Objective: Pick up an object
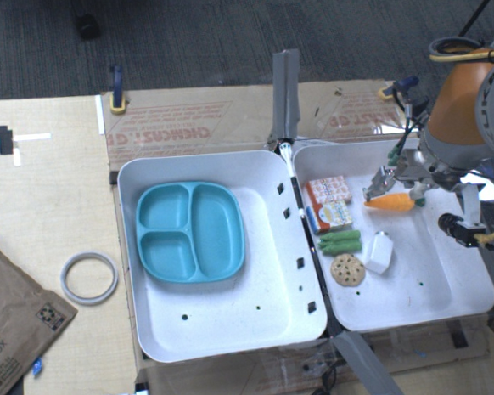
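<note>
Nearest the camera in the right-hand white bin [425, 302] lies a round tan toy cookie with dark chips [347, 270], and just beside it to the right a small white blocky piece [379, 252]. A little farther back sits a green toy pea pod [340, 242], touching or nearly touching the near edge of a red-and-white printed packet [329, 202] that lies flat along the bin's left wall.

Across the divider, the left-hand white bin [232, 330] bears a light blue plastic plate with three compartments [190, 231]. Left of both bins, on the wooden bench, rests a grey ring [89, 275].

Farther back and to the right, an orange toy carrot [391, 202] lies in the right bin with its length running left to right. The gripper [396, 178] hangs right over it, on its far side; whether its fingers are spread or closed around the carrot cannot be told from this slant.

Judging by its look, the carrot is a light, hollow or foam plastic toy: stiff enough to squeeze, smooth and tapered, so it may slide out toward the thin tip. The thicker middle, gripped across the short width, seems the safest hold. Nothing about it appears fragile.
</note>
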Robot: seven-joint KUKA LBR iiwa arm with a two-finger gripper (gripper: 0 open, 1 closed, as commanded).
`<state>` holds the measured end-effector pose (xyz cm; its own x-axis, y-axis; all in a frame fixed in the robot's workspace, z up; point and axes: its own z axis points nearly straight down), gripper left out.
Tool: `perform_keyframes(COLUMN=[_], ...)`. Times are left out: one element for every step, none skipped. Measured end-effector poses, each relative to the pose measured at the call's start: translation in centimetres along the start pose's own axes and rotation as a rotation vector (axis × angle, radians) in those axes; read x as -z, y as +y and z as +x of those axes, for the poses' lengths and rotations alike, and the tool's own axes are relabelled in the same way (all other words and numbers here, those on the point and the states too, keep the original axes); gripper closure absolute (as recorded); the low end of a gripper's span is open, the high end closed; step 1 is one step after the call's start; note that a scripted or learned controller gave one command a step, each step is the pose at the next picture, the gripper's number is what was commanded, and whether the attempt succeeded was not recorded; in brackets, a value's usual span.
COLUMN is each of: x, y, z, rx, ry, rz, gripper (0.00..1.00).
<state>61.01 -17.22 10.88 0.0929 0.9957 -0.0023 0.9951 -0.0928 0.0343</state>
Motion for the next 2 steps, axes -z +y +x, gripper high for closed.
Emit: perform_keyframes(x=[-1.5,-1.5], y=[-3.9,-0.1], z=[-1.0,5.6], rx=[0.029,0.012], ry=[0.002,-0.007], rz=[0.034,0.031], gripper=[0.0,0.0])
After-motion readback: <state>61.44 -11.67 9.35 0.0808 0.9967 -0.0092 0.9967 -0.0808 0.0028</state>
